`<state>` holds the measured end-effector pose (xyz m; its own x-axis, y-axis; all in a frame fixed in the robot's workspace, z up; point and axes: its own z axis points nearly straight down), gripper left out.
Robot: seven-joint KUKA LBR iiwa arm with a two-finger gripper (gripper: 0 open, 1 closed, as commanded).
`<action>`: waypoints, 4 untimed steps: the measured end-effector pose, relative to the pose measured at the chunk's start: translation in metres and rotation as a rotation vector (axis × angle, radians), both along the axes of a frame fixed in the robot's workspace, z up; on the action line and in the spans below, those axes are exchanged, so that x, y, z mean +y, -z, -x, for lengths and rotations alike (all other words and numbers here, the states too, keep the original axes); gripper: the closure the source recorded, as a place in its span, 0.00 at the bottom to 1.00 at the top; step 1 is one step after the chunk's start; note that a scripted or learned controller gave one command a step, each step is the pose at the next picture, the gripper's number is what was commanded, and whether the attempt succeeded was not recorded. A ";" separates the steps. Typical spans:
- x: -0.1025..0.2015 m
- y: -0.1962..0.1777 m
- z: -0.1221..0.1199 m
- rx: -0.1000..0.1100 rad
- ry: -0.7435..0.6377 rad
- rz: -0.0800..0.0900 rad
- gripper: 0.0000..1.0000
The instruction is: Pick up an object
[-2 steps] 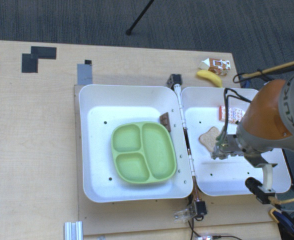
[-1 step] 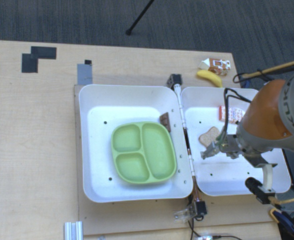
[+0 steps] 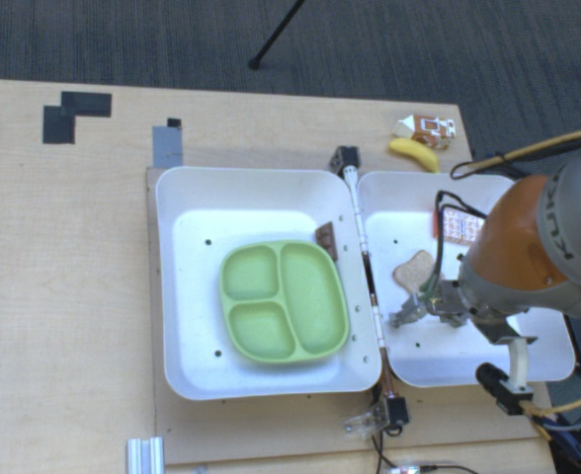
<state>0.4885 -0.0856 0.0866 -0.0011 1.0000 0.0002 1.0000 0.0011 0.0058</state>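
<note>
Arm reaching in from the right, its gripper [image 3: 409, 312] sits low over the floor of the right bin [image 3: 409, 363], just below a flat tan piece [image 3: 414, 269] that looks like a slice of toast. The metal fingertips appear slightly spread with nothing between them, though they are small and partly blurred, so that reading is a guess. The tan piece lies near the bin's middle, just beside the fingertips but apart from them. A red and white packet [image 3: 458, 227] lies near the bin's upper wall, partly hidden by the arm [image 3: 528, 250].

The left bin [image 3: 172, 265] holds a green tray [image 3: 284, 302] with 3 compartments, and a small brown object [image 3: 325, 235] rests by that tray's upper right corner. A banana [image 3: 413, 152] lies on the bench [image 3: 63, 294] outside both bins.

Main risk: the fingertips close on bare floor beside the tan piece and come up with nothing. Being thin and flat, it could also slide away or slip from a shallow pinch on its edge.
</note>
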 end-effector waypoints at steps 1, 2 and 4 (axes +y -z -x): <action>0.000 -0.011 -0.002 -0.006 -0.002 0.001 1.00; 0.000 -0.011 -0.002 -0.006 -0.002 0.001 0.00; 0.001 -0.022 -0.004 -0.009 -0.005 0.000 0.00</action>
<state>0.4922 -0.0847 0.1083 -0.0057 1.0000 0.0001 0.9999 0.0057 0.0152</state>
